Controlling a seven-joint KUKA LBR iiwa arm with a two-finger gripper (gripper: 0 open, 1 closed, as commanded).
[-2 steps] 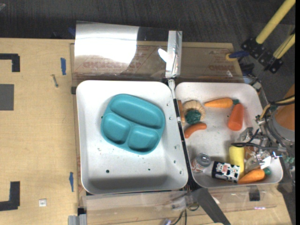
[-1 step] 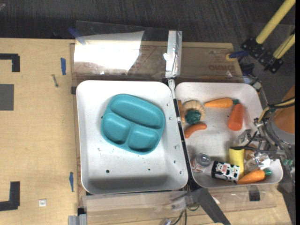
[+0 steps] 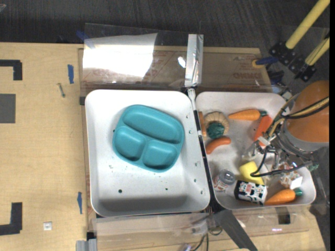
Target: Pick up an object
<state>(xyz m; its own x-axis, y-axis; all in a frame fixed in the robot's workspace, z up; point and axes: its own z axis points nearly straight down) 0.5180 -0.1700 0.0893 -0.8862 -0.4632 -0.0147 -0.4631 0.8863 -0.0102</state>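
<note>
From above, the hand [image 3: 260, 163] sits low in the right bin [image 3: 238, 99], over a yellow object [image 3: 247, 169]; its grip can't be made out. Carrots [image 3: 245, 115], a black-and-white toy [image 3: 250, 191] crowd around. No writing is legible. A teal tray [image 3: 148, 137] fills the left bin [image 3: 99, 156].

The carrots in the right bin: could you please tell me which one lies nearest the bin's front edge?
The carrot in the front right corner, beside the black-and-white box; the others lie further back.

A divided tray [image 3: 148, 136] lies in the left bin [image 3: 99, 140] — toys crowd the right bin [image 3: 238, 101].
</note>
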